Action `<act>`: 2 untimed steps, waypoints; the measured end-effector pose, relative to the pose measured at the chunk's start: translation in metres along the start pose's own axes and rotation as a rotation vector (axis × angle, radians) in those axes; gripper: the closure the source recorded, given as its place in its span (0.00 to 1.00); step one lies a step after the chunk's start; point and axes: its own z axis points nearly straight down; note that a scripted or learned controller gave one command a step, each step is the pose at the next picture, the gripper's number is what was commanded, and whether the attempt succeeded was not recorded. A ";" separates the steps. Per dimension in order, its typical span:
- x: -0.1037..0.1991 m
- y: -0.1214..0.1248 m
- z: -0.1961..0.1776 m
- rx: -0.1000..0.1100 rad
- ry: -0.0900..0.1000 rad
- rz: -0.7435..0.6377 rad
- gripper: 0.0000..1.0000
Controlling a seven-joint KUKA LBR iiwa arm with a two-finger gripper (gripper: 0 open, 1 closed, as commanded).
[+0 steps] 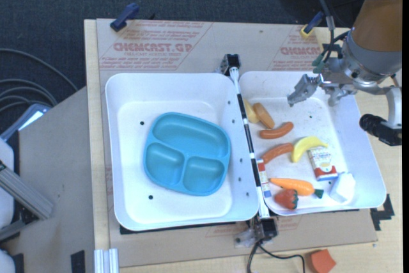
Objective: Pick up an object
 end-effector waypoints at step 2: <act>-0.036 -0.054 0.165 -0.008 -0.002 0.001 1.00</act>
